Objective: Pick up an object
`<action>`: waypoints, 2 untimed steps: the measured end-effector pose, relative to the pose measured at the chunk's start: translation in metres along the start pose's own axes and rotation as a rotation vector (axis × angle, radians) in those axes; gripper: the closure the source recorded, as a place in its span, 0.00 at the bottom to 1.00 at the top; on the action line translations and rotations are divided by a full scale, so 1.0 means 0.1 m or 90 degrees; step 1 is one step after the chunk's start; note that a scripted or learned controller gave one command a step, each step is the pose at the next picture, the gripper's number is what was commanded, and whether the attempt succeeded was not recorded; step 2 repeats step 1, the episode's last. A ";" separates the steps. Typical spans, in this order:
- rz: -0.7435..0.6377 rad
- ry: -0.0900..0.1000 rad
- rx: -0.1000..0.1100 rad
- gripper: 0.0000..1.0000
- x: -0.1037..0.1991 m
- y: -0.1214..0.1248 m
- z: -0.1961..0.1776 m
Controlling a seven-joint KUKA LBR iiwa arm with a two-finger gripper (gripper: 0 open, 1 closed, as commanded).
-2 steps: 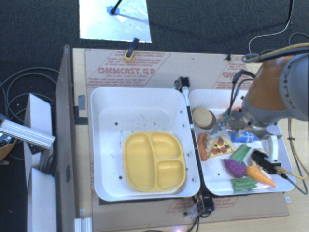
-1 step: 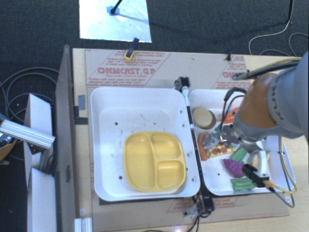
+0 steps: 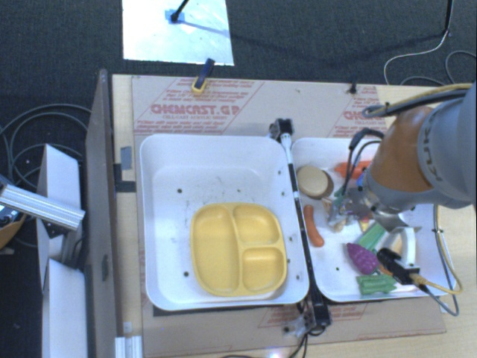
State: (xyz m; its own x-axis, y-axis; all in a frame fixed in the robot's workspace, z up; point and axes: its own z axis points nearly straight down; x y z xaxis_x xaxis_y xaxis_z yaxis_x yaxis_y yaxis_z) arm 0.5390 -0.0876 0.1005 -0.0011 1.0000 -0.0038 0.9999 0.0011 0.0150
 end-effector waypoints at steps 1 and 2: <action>-0.003 0.002 0.005 1.00 0.15 -0.12 -0.89; -0.003 0.002 0.005 1.00 0.15 -0.12 -0.89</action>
